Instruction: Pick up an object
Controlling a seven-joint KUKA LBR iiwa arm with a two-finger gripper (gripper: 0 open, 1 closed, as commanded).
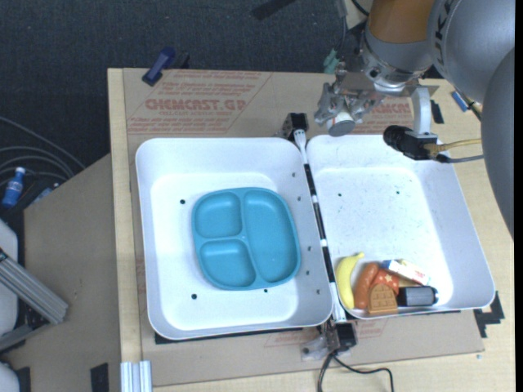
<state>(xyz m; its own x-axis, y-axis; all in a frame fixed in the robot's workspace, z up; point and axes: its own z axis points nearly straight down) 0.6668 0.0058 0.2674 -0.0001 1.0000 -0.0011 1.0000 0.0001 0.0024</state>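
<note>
Above the right bin's (458,219) far rim: my gripper (343,114), state not discernible. Near corner: banana (348,278), orange toy (377,288), small packets, tightly clustered. Risk, as I judge it: closing on two items together, or slipping off the banana's curve.

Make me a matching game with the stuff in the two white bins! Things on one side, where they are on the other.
Things:
1. blue divided plate
2. banana
3. tool
4. blue clip

Places:
A. near corner of the right bin
B. above the right bin's far edge
C. middle of the left bin
D. on the cardboard beyond the left bin

Pairs: 1-C, 2-A, 3-B, 4-D
</note>
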